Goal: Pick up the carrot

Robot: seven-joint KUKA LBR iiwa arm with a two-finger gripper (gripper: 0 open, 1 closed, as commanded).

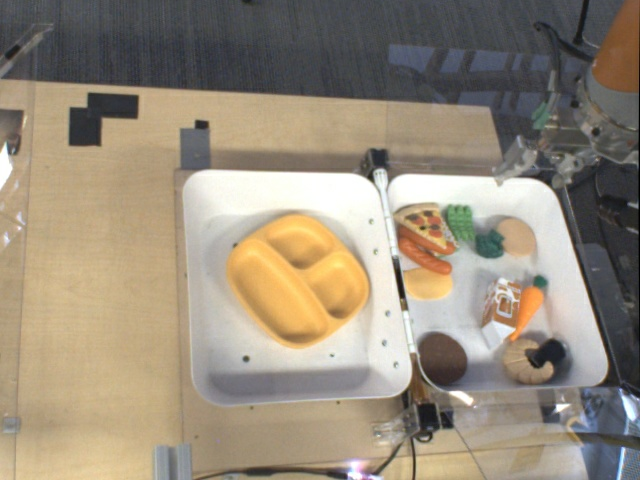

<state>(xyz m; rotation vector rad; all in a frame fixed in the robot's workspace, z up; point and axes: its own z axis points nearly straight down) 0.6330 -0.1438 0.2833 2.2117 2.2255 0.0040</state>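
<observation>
carrot (528, 308) lies tilted in right bin (572, 268), near right part, touching a small packet (500, 302) | gripper (560, 158) waits above the far right rim, open or closed: cannot tell | grasp not started

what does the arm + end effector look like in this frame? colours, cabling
At the top right corner, an orange band sits above the grey wrist. Below it the gripper is pale grey metal with a small green part and thin dark cables looping beside it. Finer detail is too small to tell.

A robot lab: wooden bench (90, 268), two white bins (200, 298), cables (440, 448)
</observation>
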